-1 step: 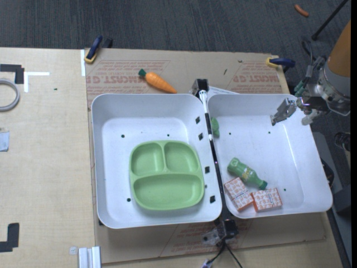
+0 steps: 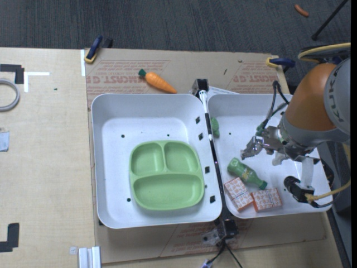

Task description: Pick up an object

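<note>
Gripper [image 2: 252,148] over the right bin [image 2: 234,108], nothing between its fingers.
Your arm [image 2: 315,108] reaches in from the right; the fingers look slightly parted, gripping nothing. The green bottle [image 2: 246,173] lies tilted just below the gripper, apart from it. Two red-and-white boxes [image 2: 252,196] lie beside the bottle. A green plate [image 2: 166,175] sits in the left bin [image 2: 109,149]; a carrot [image 2: 158,81] lies outside.

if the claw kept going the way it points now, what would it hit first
The claw points left and slightly down over the right bin. Going on, it would likely meet the green bottle lying just below-left of it, though its height above the bottle is unclear from this view.
</note>
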